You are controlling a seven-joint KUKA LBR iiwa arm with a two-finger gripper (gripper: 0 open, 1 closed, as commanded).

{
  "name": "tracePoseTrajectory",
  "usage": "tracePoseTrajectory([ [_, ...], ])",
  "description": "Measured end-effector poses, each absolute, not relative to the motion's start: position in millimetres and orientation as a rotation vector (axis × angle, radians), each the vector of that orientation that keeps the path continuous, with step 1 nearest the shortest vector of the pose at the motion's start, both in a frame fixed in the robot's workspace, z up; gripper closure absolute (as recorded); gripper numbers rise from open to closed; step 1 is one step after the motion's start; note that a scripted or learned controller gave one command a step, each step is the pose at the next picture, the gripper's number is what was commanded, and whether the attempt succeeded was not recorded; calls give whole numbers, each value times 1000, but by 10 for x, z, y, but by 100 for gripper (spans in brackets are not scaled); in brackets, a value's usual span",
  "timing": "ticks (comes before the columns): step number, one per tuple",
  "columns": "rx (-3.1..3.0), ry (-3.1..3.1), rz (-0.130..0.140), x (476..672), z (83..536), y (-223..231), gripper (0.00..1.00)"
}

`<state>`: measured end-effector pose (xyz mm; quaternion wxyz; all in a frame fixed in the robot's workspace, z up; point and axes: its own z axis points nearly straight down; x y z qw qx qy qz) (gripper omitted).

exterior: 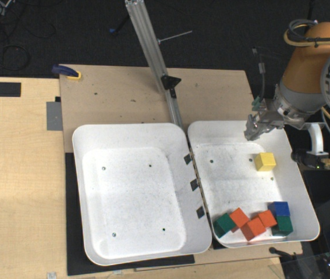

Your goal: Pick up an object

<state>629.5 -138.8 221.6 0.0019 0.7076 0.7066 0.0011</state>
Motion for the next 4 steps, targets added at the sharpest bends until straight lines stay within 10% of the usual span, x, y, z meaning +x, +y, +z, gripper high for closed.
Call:
tracePoseTrajectory([
  [4,2221,2229,-4,6431,2199,238,100],
])
